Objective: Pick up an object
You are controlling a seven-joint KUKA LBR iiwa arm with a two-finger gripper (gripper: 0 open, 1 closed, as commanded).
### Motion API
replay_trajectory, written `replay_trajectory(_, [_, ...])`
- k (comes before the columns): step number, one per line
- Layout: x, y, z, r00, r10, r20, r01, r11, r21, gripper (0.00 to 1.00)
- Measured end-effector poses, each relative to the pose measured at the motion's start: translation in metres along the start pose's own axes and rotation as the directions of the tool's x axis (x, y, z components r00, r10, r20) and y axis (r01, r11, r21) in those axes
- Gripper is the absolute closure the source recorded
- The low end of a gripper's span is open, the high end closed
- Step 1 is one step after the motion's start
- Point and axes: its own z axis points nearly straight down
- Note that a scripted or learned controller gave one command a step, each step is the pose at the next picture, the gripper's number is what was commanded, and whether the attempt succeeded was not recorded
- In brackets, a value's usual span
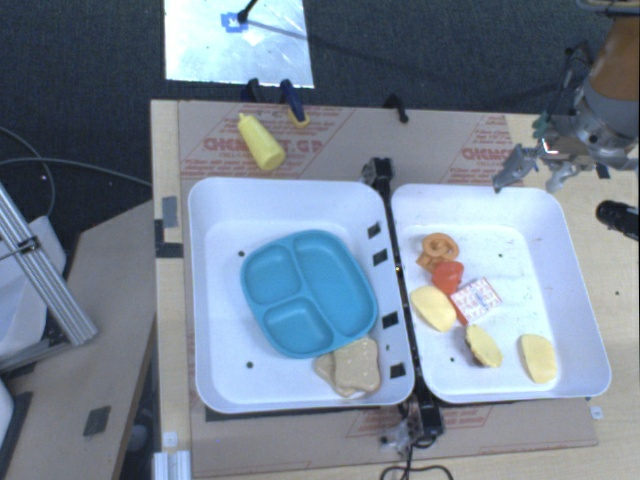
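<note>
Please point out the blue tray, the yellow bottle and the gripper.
blue tray (308, 290): camera view, middle divider.
yellow bottle (261, 142): camera view, its body.
gripper (536, 169): camera view, between its fingertips.

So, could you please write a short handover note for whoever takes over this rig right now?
Gripper: open, holding nothing, above the far rim of the right bin.
Right bin: orange ring-shaped piece, red piece, red-and-white packet, and three yellow pieces.
Left bin: blue divided tray, with a beige slice at its near edge.
Yellow bottle lies on the cardboard behind the bins.
Done: nothing picked yet.
Left: descend, grasp one object, lift.
</note>
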Motion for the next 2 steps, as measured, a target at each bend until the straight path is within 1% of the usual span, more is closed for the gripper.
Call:
replay_trajectory(1, [-0.024,-0.069,0.094,1.000,0.007,-0.003,-0.006,1.000,0.011,0.00])
replay_trajectory(2, [-0.054,-0.134,0.123,1.000,0.007,-0.002,-0.007,1.000,0.007,0.00])
